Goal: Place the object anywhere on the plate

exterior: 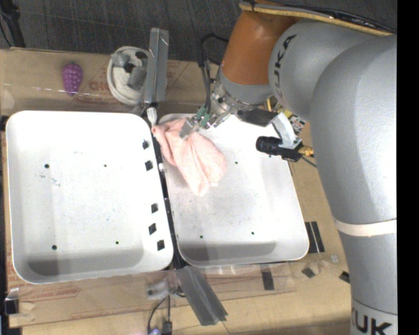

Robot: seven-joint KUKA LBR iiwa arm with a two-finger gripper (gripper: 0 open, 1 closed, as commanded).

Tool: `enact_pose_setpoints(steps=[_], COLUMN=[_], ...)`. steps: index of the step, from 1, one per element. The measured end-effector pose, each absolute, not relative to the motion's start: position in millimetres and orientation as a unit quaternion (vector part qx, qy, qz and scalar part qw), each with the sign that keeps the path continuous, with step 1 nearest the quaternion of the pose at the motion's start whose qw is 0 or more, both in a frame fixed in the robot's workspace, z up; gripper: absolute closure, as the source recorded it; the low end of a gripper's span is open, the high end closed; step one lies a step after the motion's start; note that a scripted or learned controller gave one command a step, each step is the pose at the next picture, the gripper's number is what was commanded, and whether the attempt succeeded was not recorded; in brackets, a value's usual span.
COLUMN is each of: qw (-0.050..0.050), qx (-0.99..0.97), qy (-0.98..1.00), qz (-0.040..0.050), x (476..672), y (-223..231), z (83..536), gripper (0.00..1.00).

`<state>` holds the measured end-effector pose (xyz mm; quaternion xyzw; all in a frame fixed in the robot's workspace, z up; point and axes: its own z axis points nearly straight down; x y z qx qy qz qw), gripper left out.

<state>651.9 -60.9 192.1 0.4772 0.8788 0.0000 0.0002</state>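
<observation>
A crumpled pink cloth (194, 158) lies in the far left corner of the right bin (265, 222), close to the divider between the bins. My gripper (194, 126) reaches down from the orange-banded wrist (255, 44) and meets the cloth's upper edge. The tip sits right on the fabric, and the wrist hides how the grip stands. The cloth spreads down and to the right from the tip, resting on the bin floor.
The left bin (77, 194) stands beside the right one. On the bench behind it lie a purple grape-like object (72, 77) and a white cable coil (128, 72) by a grey bar (156, 61). The grey arm body (356, 152) covers the right side.
</observation>
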Motion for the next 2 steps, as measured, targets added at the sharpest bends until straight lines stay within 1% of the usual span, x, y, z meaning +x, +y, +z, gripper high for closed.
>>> enact_pose_setpoints(steps=[1,2], qw=[0.0,-0.002], qx=[0.475,0.288], qy=[0.88,0.958], qz=[-0.0001,-0.0008], x=[652.2,629.1], y=[-61,-15], z=[232,239], gripper=[1.0,1.0])
